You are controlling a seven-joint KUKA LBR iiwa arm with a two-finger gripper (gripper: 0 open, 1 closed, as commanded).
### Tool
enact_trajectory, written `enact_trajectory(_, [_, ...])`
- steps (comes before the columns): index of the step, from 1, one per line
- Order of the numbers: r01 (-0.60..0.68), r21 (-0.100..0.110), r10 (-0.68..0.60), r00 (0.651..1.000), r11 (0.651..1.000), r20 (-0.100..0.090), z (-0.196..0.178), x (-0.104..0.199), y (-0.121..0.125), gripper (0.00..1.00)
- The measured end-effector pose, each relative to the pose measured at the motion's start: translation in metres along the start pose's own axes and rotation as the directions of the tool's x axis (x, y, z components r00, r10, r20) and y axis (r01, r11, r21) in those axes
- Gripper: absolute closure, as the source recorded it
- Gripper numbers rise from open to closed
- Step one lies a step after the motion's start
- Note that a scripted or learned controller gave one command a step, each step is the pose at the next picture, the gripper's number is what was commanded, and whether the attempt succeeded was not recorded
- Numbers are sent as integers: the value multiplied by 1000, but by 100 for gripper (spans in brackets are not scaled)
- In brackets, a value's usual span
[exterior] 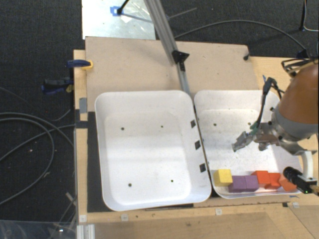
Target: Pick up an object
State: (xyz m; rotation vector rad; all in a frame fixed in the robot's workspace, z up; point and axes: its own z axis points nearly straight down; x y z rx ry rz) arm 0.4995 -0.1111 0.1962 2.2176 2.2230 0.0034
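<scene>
Yellow block (223, 177), purple block (243, 183) and orange blocks (268, 179) crowd the right bin's (219, 108) near edge; end effector (242, 141), empty above them, finger state indiscernible, should target the yellow outlier.

Yellow cube (223, 177), purple block (243, 183), orange blocks (269, 179) lie in a touching row along the near wall of the right bin (224, 111), flat.
</scene>
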Motion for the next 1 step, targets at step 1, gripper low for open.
enact_trajectory(1, [0, 0, 0, 1000, 1000, 0, 0, 0, 0, 0])
